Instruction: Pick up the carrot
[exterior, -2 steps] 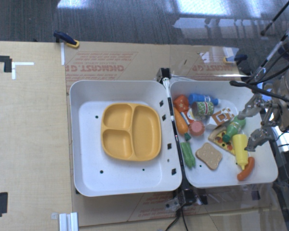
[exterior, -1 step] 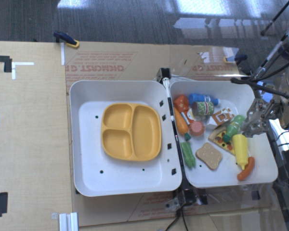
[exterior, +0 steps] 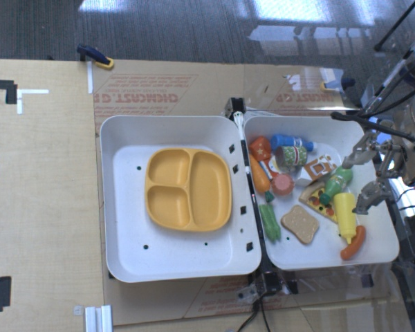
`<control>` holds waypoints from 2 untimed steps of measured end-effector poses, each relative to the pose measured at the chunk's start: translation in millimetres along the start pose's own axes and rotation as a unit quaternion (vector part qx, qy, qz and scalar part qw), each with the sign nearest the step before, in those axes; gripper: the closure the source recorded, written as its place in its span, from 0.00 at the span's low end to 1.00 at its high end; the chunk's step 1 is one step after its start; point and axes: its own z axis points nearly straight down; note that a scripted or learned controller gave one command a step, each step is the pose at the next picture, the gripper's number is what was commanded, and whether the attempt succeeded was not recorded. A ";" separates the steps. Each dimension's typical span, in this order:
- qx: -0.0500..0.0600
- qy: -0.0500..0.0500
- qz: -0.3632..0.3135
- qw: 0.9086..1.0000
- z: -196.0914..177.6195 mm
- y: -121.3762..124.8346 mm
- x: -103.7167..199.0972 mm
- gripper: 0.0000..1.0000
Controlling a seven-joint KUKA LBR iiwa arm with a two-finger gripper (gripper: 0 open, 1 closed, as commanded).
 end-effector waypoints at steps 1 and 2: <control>0.001 0.000 0.000 1.000 -6.6 -0.2 -3.6 1.00; 0.001 0.000 0.000 1.000 -6.6 -0.1 -3.6 0.00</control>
